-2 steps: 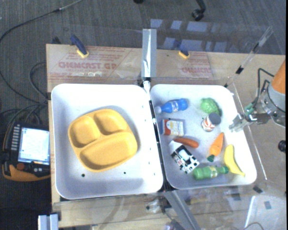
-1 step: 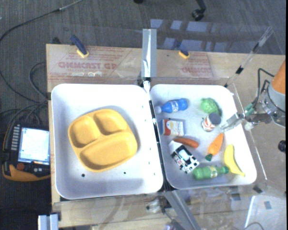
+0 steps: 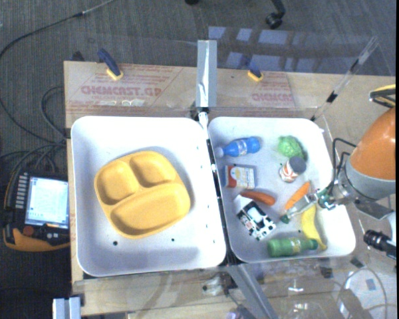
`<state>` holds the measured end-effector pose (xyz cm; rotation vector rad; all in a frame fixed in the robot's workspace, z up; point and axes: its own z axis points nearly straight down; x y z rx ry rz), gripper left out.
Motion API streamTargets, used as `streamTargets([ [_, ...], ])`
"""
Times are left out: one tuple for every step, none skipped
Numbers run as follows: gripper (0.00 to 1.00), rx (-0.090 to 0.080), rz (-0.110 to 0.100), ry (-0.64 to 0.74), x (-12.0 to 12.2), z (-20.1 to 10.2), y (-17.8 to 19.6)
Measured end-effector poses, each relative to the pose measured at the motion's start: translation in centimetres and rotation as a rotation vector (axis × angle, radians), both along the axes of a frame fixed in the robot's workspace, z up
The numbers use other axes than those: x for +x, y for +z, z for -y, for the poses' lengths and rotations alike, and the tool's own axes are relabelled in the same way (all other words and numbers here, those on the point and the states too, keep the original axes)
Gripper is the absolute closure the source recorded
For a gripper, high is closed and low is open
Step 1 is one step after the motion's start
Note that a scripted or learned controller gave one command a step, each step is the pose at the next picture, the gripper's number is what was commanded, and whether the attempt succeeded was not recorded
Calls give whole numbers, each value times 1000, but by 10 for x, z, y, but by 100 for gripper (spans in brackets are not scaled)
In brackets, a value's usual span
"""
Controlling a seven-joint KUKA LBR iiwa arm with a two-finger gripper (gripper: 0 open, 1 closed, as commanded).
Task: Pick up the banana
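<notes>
- Lying in the right bin (image 3: 216,198), near its front right corner, the banana (image 3: 310,223) is running its long axis roughly front to back, bowing slightly, with its far tip pointing up toward the jaws.
- Hovering over the right bin's right rim, the gripper (image 3: 324,199) is sitting just beyond the banana's far end, so the fruit is lying just in front of it and slightly left, toward the view's bottom edge.
- Showing little at this size, the jaws are too small and cluttered for me to tell how far apart they are standing; nothing is visibly sitting between them.
- Judging from this, the next move is calling for a short shift toward the front of the bin and a descent onto the banana's middle, with the jaws closing across its narrow width.
- Crowding the target are one green bottle (image 3: 292,246), touching or nearly touching the banana's near end, and one carrot (image 3: 296,197) just beside its far end.
- Counting the rest of the right bin: one blue bottle (image 3: 240,147), one green leafy item (image 3: 292,145), one small can (image 3: 290,169), one square packet (image 3: 243,176), one red pepper-like piece (image 3: 258,196) and one black-and-white object (image 3: 255,219).
- Resting in the left bin (image 3: 86,198) is one yellow compartment tray (image 3: 143,193); one arm is working at the bench.
</notes>
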<state>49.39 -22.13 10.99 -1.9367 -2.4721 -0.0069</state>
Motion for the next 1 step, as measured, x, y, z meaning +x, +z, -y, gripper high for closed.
streamTargets([
  [0, 8, 11, -104, -1, -4, -14],
])
